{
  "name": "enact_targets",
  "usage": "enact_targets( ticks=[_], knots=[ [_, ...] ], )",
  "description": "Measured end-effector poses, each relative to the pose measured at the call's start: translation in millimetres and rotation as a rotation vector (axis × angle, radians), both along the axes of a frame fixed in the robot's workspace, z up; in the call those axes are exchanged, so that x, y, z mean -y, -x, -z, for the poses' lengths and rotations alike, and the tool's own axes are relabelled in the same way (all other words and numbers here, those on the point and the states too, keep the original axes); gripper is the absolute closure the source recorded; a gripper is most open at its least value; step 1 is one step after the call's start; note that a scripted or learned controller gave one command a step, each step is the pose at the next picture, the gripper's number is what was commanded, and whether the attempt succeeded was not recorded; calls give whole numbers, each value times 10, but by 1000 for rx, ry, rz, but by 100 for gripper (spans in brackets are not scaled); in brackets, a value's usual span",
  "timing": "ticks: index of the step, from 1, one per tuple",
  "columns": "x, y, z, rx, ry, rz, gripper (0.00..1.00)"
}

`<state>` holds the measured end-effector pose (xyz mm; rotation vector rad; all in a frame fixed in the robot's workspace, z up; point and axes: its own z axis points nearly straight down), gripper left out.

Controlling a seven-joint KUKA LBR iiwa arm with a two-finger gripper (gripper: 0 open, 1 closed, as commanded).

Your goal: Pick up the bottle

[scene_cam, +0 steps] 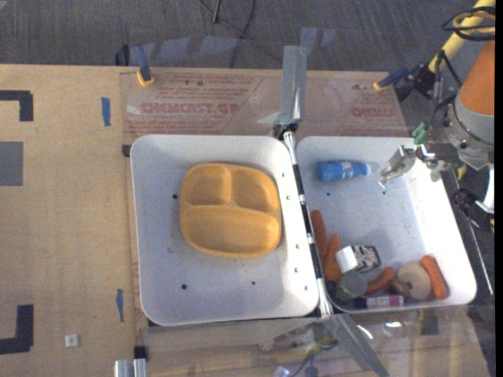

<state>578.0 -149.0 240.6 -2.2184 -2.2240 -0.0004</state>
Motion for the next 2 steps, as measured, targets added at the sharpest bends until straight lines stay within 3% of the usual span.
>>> enact_targets(
  ticks=[1,2],
  knots=[
    [-512,-633,858,1,0,98,0],
    [-245,-616,1555,-6,-1,112,0]
  ],
)
